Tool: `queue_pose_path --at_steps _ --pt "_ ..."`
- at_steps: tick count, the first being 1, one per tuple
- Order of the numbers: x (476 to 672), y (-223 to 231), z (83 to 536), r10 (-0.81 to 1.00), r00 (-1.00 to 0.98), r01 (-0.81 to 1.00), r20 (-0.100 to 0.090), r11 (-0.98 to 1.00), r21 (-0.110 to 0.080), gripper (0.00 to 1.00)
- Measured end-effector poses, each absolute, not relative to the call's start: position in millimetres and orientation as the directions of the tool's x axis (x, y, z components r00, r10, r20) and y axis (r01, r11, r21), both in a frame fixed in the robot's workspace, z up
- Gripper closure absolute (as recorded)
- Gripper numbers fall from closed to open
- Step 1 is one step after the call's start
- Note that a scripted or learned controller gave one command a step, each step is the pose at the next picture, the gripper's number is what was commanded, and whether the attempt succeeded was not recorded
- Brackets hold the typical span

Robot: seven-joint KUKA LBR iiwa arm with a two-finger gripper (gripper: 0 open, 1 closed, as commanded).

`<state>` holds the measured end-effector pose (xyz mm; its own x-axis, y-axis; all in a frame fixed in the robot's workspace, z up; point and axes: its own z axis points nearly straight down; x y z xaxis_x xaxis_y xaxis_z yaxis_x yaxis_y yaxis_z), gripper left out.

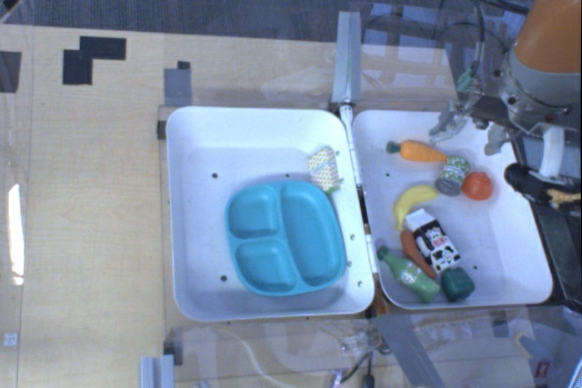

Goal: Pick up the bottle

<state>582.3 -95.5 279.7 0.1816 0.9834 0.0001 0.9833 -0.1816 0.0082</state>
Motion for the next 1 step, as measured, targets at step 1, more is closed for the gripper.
queue_pose_path --at_steps 1 --pt "512.5 -19.6 222.7 0.999 0.035 0.999 0.001 -0.035 0.002 0.00"
